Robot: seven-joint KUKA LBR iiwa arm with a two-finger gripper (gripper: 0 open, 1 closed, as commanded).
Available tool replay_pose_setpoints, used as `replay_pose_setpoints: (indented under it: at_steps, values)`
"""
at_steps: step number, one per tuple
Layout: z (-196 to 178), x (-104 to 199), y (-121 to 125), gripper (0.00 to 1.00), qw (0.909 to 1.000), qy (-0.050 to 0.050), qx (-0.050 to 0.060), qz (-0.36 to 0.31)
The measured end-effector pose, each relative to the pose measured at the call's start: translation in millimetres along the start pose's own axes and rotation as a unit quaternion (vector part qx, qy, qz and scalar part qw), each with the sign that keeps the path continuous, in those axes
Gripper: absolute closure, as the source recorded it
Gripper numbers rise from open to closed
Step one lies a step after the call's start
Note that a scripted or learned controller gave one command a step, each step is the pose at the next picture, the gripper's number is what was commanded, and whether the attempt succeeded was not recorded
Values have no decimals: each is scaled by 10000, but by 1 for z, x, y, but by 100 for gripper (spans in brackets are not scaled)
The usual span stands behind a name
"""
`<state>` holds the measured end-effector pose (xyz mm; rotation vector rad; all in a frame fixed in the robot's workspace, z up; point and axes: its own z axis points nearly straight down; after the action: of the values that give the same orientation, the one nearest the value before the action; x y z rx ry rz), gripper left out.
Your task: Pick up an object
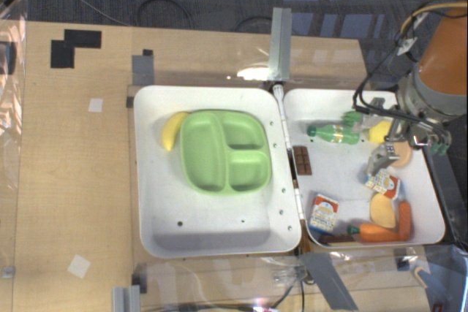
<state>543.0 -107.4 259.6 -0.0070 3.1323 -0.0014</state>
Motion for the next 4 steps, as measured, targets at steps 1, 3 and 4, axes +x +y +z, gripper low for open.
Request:
replay_pose_setpoints:
  at_steps: [1, 3, 4]
  values:
    - [76, 1, -51, 0, 10000, 40, -2, -4]
    - [169, 17, -97, 0, 9994, -19, 7, -333]
    - [154, 11, -96, 100, 9993, -107, 32, -368]
